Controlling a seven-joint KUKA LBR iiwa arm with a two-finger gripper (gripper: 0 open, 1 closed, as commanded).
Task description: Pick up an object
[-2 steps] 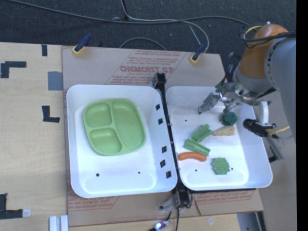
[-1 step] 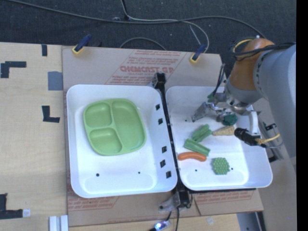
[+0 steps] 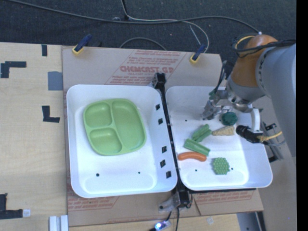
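Reading "CHEMCAST GP" in red on the brown sheet [image 3: 144, 67]. Gripper [image 3: 214, 110] hangs low in the right bin [image 3: 192, 96]; finger spread indeterminable; dark green item [image 3: 229, 118] just beside it.

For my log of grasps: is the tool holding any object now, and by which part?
It cannot be told. The tool is low in the right bin, next to a dark green round object, but no object is seen gripped.
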